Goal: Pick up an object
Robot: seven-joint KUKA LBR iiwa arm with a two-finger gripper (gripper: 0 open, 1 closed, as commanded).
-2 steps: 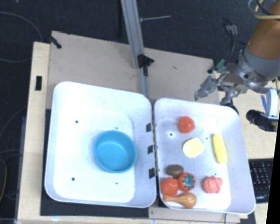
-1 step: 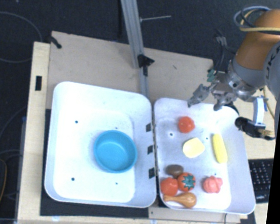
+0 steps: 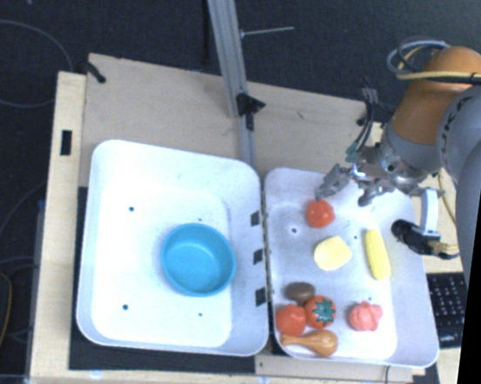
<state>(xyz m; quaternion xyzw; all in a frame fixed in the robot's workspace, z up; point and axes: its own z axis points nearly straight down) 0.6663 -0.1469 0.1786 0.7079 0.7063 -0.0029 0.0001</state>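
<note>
- The small red-orange fruit (image 3: 319, 213), which looks like a toy tomato or apple, lies at the far left of the right bin (image 3: 410, 336), and it is the item nearest the pincer (image 3: 353, 186), so treat it as the likely target.
- Your pincer hangs just above and to the right of that fruit with its two fingers spread apart and nothing between them.
- Centre the fingers over the fruit before you descend; right now they sit off to one side of it.
- Come straight down so one finger passes on each side. The fruit is round and will likely roll if a fingertip nudges it.
- Mind the bin wall close behind the fruit; a finger could catch on it.
- The yellow round piece (image 3: 332, 253) and the banana-like piece (image 3: 377, 254) lie nearby but apart, so you have room.
- Close only once the fingers bracket the widest part, then lift slowly and check the hold.
- The left bin (image 3: 137, 173) carries a blue bowl (image 3: 198, 259); leave it alone.
</note>
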